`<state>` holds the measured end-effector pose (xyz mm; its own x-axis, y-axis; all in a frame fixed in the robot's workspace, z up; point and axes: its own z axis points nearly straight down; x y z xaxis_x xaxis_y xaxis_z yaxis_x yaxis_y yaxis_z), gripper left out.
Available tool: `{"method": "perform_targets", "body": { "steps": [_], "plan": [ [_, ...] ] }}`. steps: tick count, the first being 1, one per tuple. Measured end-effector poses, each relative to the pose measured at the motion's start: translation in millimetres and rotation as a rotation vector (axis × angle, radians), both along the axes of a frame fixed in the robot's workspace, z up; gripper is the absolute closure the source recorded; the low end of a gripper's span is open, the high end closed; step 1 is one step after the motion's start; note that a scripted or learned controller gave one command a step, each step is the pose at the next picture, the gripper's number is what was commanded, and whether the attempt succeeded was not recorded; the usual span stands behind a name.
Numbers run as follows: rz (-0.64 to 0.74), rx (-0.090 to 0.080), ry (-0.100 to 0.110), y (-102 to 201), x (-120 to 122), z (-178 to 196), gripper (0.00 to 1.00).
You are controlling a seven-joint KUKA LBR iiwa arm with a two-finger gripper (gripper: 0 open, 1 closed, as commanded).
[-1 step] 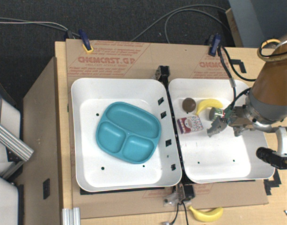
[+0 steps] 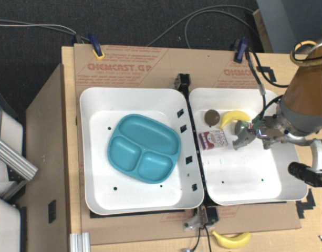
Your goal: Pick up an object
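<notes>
where the arm reaches in from the right over the right bin, its pincer hangs low at the bin's upper middle, just beside a yellow banana. whether the pincer is open or closed i cannot tell; the metal parts blur together, and nothing can be seen caught in it. it sits close to the banana's right end, perhaps touching it, though contact is unclear. a small brown round object lies just left of the banana, and a red and white packet lies just below that, near the bin's left wall. the left bin carries a teal divided plate. a second banana rests on the bench below the bins.
</notes>
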<state>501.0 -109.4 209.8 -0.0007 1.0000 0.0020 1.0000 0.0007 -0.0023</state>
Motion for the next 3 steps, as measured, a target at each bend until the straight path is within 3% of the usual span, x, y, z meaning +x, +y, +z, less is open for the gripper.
{"method": "perform_targets", "body": {
  "steps": [2, 3],
  "plan": [
    [-0.002, 0.001, 0.006, 7.2, -12.1, -117.8, 0.00],
    [-0.001, 0.001, 0.002, 7.9, -12.6, -125.7, 0.00]
  ]
}}
